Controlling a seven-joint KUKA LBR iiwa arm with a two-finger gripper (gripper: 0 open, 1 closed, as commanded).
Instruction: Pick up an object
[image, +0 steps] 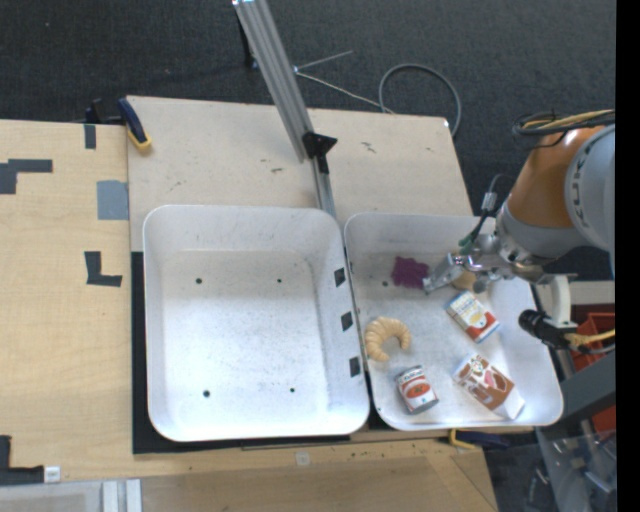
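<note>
Purple object (408, 271) just left of gripper (447, 276), right bin (372, 240)

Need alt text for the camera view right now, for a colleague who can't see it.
The gripper hovers low in the right bin beside a purple object. A croissant, a can and two small cartons lie nearer the camera.
</note>
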